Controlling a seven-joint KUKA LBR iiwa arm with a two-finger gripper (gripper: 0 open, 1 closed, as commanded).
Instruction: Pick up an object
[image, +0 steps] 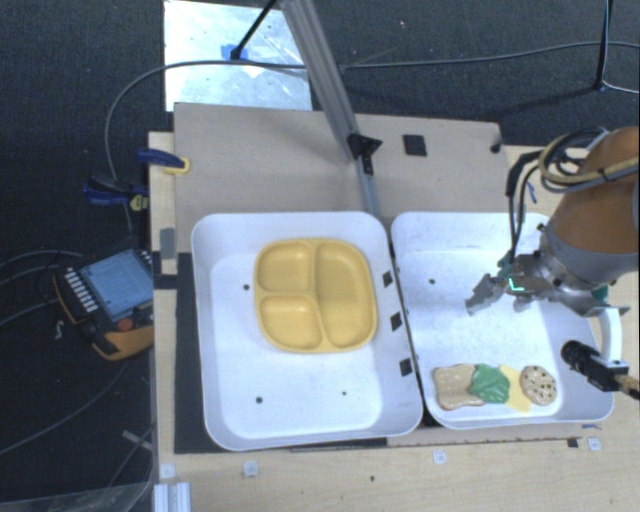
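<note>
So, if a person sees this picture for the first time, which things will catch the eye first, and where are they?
The yellow divided plate stands out most, lying alone in the left bin. Next comes the small row of toy foods along the near edge of the right bin: a bread slice, a green leaf and a cookie. The gripper hangs over the middle of the right bin, above and apart from those foods.

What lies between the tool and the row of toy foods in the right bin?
In the camera view, only bare white bin floor lies between the tool and the toy foods; nothing else sits on that stretch.
</note>
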